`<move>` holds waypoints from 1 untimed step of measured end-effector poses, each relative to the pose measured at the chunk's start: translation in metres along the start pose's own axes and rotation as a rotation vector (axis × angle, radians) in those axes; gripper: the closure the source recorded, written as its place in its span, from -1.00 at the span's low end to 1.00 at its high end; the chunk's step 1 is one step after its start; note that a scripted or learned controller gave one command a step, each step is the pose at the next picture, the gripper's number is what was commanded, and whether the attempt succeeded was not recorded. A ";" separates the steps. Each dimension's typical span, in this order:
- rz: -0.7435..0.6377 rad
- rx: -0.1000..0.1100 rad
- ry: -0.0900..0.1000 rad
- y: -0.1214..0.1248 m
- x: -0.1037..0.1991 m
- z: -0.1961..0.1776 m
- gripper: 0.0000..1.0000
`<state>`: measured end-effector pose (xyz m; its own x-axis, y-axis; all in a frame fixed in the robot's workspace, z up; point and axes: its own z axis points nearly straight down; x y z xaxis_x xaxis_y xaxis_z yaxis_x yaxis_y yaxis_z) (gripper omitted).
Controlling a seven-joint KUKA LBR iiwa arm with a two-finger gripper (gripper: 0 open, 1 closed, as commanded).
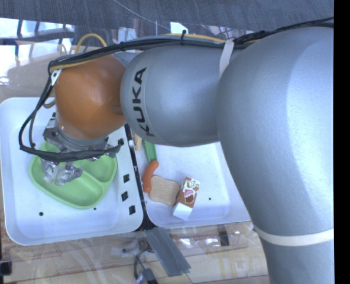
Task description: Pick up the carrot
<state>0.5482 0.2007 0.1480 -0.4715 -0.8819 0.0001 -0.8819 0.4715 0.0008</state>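
Two white bins sit side by side, and we see the carrot [149,171] in the right bin [222,158], against the wall between them. The gripper [61,171] hangs over the green plate [98,185] in the left bin [15,158]; we cannot tell its state. It could close on nothing there. The arm [181,99] says KUKA.

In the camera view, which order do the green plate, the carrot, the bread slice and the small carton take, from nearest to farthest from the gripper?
1. Green plate, in the left bin, directly under the gripper.
2. Carrot, at the right bin's left edge.
3. Bread slice, just right of the carrot.
4. Small carton, right of the bread, farthest.
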 end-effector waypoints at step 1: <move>-0.387 0.001 -0.001 0.034 0.012 -0.038 1.00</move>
<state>0.5120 0.2060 0.1860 -0.1043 -0.9945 -0.0010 -0.9945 0.1043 -0.0007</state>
